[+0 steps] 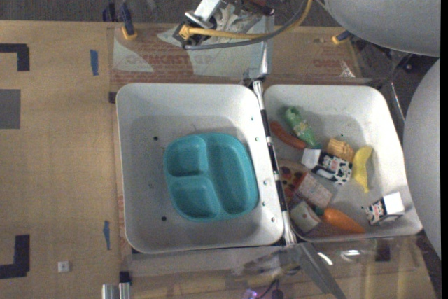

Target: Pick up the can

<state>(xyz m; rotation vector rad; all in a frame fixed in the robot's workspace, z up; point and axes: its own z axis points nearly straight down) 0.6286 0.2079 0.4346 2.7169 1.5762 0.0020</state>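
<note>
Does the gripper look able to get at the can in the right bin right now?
Probably, though it's tight. Nothing lies on the can, but it sits in the right bin's near left corner by the wall, with a carrot and a box close beside it.

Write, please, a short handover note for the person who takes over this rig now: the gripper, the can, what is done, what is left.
Gripper: high at the top of the view, past the far rims of both bins. Whether it is open or shut cannot be told.
Can: in the right bin, at its lower left corner in the view, among toy food, next to a carrot.
Left bin: holds a teal plate.
Done: nothing to see; the can is not picked.
Left: bring the gripper over the right bin, lower it to the can, grasp it, lift it.
</note>
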